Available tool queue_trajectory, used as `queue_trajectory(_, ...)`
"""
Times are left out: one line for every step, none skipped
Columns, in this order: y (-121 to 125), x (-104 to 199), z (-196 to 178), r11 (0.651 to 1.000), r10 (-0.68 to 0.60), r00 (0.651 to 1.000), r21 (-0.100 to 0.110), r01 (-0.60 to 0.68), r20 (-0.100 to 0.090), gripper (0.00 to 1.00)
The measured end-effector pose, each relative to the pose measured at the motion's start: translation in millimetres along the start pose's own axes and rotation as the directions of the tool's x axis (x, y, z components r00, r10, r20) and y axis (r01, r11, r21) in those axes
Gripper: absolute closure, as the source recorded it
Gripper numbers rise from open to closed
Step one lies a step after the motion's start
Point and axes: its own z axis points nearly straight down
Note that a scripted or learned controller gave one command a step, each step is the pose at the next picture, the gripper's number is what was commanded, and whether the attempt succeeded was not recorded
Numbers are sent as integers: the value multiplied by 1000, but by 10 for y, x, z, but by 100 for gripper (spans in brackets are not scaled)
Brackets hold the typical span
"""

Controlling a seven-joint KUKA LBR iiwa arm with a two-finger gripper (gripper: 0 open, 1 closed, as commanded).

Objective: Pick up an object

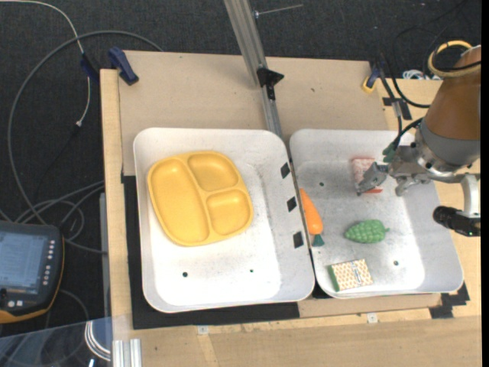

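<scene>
The hand (384,178) hangs with fingers spread and empty over a small pink-and-red thing (362,167) at the back of the right bin (428,281); it looks light and soft, best pinched across its middle.

The arm (457,105) is reaching in from three o'clock, its gripper (386,180) pointing toward nine o'clock, fingers spread apart.
</scene>
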Motion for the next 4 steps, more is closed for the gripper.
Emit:
queue_trajectory(44,72,470,1000,1,1000,1,-1,0,0)
queue_trajectory(42,78,730,1000,1,1000,-1,-1,0,0)
queue_trajectory(53,78,602,1000,1,1000,-6,-1,0,100)
queue_trajectory(80,185,41,1000,-1,1000,-12,1,3,100)
